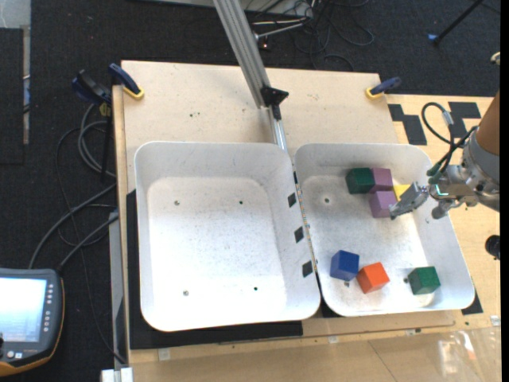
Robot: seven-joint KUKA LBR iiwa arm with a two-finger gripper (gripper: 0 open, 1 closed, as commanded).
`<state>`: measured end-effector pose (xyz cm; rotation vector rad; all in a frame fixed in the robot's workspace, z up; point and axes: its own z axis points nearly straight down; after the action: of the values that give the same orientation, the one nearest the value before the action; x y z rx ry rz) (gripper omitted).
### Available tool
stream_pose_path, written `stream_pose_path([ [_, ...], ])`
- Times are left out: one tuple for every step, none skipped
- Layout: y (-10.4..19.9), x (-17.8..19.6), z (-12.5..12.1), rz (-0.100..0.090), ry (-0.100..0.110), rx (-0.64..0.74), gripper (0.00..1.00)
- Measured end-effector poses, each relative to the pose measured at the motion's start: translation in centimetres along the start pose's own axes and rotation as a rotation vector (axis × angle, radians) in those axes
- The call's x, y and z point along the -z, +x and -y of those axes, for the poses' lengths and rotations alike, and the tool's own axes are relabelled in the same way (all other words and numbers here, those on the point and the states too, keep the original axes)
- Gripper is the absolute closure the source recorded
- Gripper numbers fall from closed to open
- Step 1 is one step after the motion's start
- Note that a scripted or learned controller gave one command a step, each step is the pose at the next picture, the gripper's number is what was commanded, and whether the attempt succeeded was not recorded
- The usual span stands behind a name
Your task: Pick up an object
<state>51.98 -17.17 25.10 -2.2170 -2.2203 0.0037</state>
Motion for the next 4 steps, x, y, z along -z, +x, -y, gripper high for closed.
stream_pose_path([
  [0.0,0.2,-0.1,0.001,-0.004,-0.001,0.00],
  [0.0,-5.4,0.9,0.000,0.000,-0.003,0.00],
  [-0.1,-11.7,1.4,-0.001,0.003,-0.003,0.00],
  [-0.1,-15.8,1.4,0.001,-0.003,-0.002,0.00],
])
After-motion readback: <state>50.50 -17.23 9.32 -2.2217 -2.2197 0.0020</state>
